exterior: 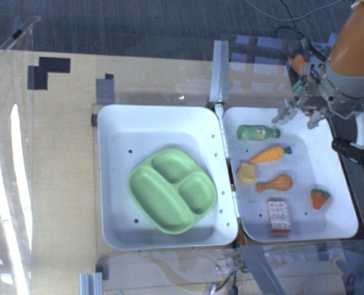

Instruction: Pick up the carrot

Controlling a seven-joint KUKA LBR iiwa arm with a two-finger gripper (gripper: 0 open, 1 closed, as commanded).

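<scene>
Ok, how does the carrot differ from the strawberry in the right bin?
The carrot is orange, long and tapered, lying slantwise; the strawberry is red, short and stubby. The carrot lies nearer the gripper; the strawberry is nearer the bin's front right corner. Both have green tops.

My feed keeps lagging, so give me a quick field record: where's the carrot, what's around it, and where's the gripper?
target: orange toy carrot with green top, lying in right white bin
neighbours: green bottle above it, yellow cheese wedge lower left, brown drumstick below
gripper: two-finger gripper over bin's upper edge, above right of carrot, holding nothing
left bin: green divided plate
</scene>
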